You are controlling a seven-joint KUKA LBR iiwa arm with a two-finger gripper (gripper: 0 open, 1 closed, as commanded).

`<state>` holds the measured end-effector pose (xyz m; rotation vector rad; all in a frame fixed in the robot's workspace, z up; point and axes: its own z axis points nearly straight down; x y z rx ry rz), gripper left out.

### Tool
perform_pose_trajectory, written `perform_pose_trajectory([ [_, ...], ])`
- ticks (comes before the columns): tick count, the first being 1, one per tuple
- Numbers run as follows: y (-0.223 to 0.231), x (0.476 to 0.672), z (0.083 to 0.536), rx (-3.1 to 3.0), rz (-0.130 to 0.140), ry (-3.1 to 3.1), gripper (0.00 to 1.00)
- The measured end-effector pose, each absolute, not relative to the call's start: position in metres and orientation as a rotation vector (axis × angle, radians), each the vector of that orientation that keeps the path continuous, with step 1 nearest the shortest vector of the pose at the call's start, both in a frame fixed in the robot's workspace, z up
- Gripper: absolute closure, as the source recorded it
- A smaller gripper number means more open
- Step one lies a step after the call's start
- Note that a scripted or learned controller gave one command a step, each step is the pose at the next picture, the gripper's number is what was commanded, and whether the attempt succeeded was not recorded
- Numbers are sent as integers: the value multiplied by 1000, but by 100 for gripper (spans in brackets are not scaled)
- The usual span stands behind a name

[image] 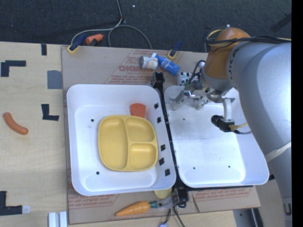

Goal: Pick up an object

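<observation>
Currently in approach: tool (191,97) low at 12 o'clock of right bin (213,174); grip state unreadable. Candidates sit in left bin (80,126): yellow tray (127,143), orange cup (138,109) at its 12 o'clock. Next move likely calls for crossing over, then descending.

Yellow divided plate (127,143), left bin (75,126)

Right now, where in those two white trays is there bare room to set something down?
The right bin's floor in front of the gripper is bare. In the left bin, the yellow divided plate and orange cup leave just narrow strips along the walls.
</observation>
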<state>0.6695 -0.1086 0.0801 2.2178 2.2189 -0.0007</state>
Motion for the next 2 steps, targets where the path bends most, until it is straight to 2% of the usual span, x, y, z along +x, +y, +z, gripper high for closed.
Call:
perform_pose_trajectory([
  [1, -107, 669, 96, 2217, 0, 2220, 100],
  [2, -52, 608, 189, 2217, 4, 2228, 100],
])
